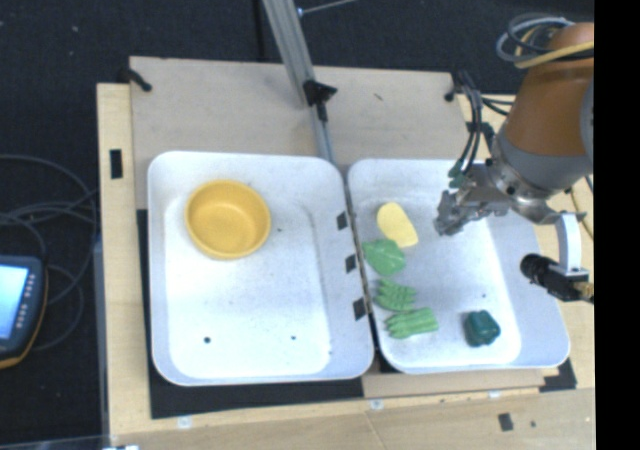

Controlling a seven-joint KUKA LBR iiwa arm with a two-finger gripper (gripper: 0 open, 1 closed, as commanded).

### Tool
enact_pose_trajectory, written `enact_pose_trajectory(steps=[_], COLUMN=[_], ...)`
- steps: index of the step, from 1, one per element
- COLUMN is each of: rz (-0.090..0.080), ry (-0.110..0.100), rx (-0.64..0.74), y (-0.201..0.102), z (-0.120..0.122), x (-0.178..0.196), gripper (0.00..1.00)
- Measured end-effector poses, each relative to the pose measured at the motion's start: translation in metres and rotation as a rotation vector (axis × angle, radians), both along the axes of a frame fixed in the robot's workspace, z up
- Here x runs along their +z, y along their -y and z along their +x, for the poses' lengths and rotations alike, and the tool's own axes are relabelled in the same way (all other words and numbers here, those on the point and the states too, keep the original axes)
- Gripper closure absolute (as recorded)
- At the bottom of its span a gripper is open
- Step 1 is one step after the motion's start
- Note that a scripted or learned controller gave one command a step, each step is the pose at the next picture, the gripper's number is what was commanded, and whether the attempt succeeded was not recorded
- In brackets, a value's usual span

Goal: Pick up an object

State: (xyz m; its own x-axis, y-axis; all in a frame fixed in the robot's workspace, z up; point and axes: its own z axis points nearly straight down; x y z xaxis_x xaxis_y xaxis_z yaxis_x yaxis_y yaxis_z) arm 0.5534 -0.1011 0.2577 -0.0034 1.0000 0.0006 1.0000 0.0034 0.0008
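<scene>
- The gripper (452, 216) is hovering over the right bin (520, 343), holding nothing that I can see; whether it is apart or together, I cannot tell.
- The yellow piece (397, 225), the likeliest target, is lying just beside it, with the whole pick-up remaining.

The arm comes in from the right, its orange band sitting high behind the wrist and grey links sloping down toward the hand (452, 214). Cables loop above the wrist. The hand hangs low, pointing down and leftward, dark and hard to read.
</scene>
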Motion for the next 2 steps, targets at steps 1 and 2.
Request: enact_pose_trajectory(steps=[1, 2], rz=[0.001, 0.001], ry=[0.000, 0.000], rx=[0.001, 0.001], y=[-0.059, -0.112], z=[0.008, 0.005], x=[0.001, 0.008], gripper=[1.00, 1.00])
